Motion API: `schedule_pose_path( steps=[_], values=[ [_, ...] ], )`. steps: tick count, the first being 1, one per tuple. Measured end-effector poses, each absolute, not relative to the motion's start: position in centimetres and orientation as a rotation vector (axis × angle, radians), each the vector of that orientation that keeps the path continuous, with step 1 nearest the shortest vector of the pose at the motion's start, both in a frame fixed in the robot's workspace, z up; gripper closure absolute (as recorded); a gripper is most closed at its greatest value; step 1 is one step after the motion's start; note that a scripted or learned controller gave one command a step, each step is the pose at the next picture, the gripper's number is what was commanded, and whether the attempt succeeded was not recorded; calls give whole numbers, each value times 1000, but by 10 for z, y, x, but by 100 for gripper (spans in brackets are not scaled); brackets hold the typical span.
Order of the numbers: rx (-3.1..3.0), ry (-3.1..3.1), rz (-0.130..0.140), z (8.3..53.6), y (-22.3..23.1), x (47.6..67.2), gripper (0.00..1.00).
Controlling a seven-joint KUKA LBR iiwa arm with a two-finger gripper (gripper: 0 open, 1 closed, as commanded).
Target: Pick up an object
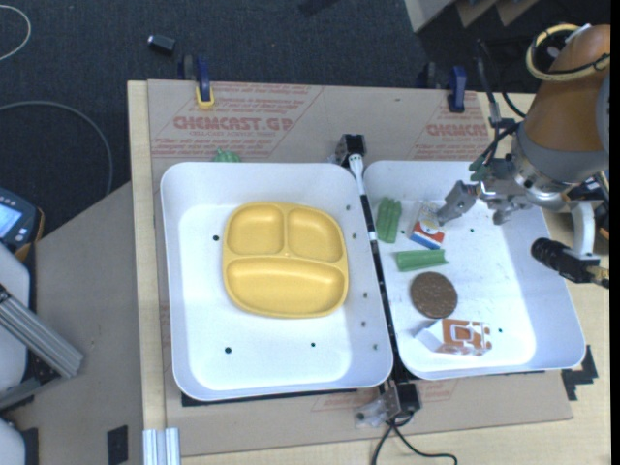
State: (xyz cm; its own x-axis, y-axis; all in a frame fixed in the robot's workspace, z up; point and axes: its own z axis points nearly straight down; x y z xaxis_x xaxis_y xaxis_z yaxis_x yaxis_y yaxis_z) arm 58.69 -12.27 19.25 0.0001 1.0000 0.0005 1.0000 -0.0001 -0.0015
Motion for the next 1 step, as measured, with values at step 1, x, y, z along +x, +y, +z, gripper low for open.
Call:
schedule_pose_path(
  steps=[1],
  values=[
    [-2222, -2223, -2, 204, -123, 588, 100]
  ],
)
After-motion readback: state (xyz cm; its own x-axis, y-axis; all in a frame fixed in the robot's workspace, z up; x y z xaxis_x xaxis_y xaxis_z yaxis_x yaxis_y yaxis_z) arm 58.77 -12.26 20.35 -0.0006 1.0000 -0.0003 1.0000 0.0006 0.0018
